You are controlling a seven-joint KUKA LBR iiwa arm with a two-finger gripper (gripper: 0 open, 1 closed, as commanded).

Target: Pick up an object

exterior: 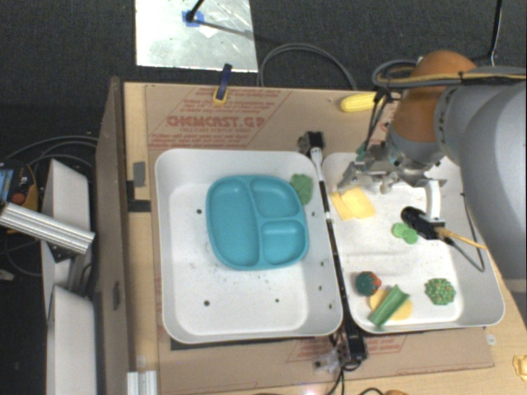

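the grey arm reaches in from 3 o'clock, its orange band sitting over the far rim of the right bin. the gripper hangs over that bin's 11 o'clock corner, close to the divide between the two bins; whether it is open or closed cannot be told from this slant, and nothing can be seen held in it. just beside it, at its 7 o'clock, a flat yellow block lies on the bin floor at about 10 o'clock from the bin's centre, and whether the gripper touches it is not clear. near the middle of the same bin lies a small green piece. a red and green ball sits at 8 o'clock, a green and yellow stick-shaped piece lies tilted at 7 o'clock just beside it, and a bumpy green ball rests at 5 o'clock, apart from the others. in the left bin a blue divided plate takes up the centre, with a green leafy piece against its 2 o'clock corner. beyond the bins, at 12 o'clock, a yellow object lies on the printed cardboard.
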